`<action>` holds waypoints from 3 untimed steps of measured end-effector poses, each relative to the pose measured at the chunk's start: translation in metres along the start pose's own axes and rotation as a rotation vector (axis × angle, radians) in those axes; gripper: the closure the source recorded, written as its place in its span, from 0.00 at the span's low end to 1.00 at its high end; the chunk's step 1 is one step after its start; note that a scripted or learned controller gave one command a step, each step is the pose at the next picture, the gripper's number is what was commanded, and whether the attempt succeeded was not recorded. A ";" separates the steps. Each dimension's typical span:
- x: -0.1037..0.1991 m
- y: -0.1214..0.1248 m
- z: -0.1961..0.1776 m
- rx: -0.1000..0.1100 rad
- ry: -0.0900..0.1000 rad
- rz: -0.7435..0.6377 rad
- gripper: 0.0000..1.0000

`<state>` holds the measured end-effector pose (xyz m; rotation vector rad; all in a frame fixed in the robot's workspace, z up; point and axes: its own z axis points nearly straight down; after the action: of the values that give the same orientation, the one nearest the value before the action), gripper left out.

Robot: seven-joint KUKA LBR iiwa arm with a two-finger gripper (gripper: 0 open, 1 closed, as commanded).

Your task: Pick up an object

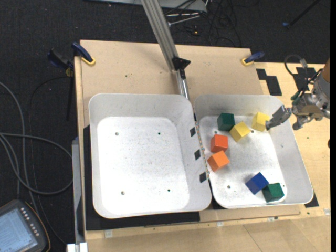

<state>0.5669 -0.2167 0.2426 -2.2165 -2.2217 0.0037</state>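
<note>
Bench (pixel 142 72) of pale board, two white bins (pixel 142 154), dark carpet, hand (pixel 289 118) spread open, holding nothing.

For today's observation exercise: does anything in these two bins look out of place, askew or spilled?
Nothing is spilled or damaged. All seven blocks lie loosely tilted in the right bin; a blue block and a green block touch near its front edge. The gripper hovers at the rim.

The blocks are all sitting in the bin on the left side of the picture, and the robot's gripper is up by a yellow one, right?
Not quite. The camera view shows the blocks in the bin on the right, not the left. The gripper is indeed beside a yellow block.
</note>
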 end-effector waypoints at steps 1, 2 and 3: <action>0.002 0.000 0.065 0.003 0.001 0.002 0.00; 0.010 0.001 0.112 0.000 0.001 0.001 0.00; 0.009 0.002 0.099 -0.007 -0.002 0.003 1.00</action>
<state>0.5683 -0.2073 0.1439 -2.2241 -2.2230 -0.0009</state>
